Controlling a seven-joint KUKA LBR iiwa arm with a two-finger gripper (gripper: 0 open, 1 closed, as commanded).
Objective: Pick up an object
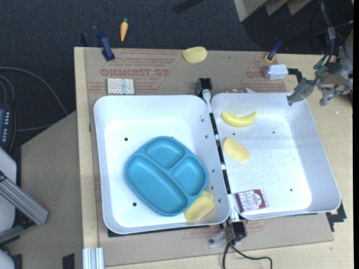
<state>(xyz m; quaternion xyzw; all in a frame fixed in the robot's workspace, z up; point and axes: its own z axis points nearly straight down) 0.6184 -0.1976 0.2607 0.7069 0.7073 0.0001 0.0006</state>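
Observation:
My gripper point(308, 100) hangs over the far right corner of the right bin point(314, 167), open, with nothing between its fingers. In that bin a yellow banana point(239, 118) lies near the far left, well to the left of the gripper. A yellow wedge point(235, 149) rests just below it, and a red and white packet point(251, 199) sits at the near left. The left bin point(112, 122) holds a blue divided plate point(165, 174). A yellow lump point(199, 207) lies against the plate's near right edge.
On the bench behind the bins lie a yellow disc point(194, 54), a patterned packet point(120, 86), a white block point(276, 70) and blue clamps point(105, 46). A small carrot point(124, 29) lies on the dark floor beyond.

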